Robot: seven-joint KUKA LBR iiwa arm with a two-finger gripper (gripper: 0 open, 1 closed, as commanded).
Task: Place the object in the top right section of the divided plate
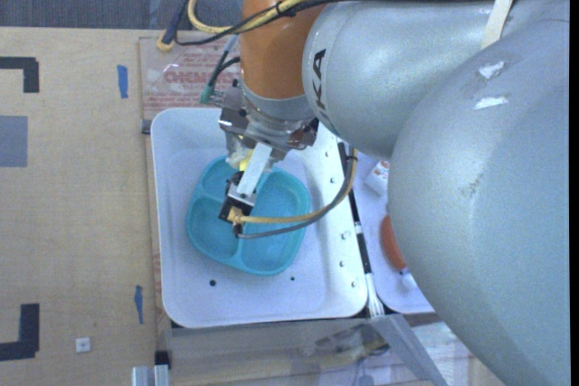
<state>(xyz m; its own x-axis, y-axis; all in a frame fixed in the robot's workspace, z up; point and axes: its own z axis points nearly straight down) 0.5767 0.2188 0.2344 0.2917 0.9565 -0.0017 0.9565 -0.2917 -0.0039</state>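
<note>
The light is bright and even, coming from above. Glare shines on the grey arm [470, 131] (its near part looks soft), and only faint shadows lie around the blue plate [271, 253].

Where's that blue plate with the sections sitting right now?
In the camera view, the blue divided plate lies near the middle of the left-hand white bin, partly hidden under the arm reaching over it.

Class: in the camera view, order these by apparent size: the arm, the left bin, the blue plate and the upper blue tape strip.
Largest to smallest:
1. arm, though its nearness to the camera inflates it
2. left bin
3. plate
4. upper tape strip
</note>
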